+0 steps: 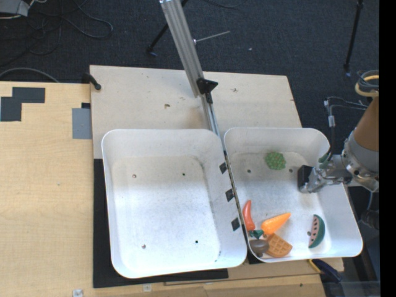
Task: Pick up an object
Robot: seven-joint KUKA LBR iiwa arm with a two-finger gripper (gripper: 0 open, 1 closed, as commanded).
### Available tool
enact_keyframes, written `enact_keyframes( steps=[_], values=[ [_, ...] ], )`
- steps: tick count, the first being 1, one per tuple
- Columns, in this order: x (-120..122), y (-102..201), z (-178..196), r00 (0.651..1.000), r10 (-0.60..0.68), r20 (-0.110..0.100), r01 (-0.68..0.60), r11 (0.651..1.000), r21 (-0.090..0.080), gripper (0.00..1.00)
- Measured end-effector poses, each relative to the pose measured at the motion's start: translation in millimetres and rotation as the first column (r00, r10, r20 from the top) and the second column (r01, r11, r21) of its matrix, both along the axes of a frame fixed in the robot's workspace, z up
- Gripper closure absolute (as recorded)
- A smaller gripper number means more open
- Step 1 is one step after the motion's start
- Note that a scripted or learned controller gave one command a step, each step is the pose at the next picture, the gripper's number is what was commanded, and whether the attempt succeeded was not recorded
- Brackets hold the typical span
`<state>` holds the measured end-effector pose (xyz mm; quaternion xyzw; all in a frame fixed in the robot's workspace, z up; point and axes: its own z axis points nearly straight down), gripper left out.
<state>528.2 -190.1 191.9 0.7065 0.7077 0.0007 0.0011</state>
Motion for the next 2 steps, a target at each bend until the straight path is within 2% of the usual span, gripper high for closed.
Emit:
enact_keyframes(
  steps=[1,2],
  values=[
    [1.0,-1.0,52.8,1.0,0.0,0.001,0.0,1.0,-0.001,1.0],
    [17.0,49.2,39.8,1.0,0.002,-0.007,-0.002,1.0,0.003,1.0]
  ],
)
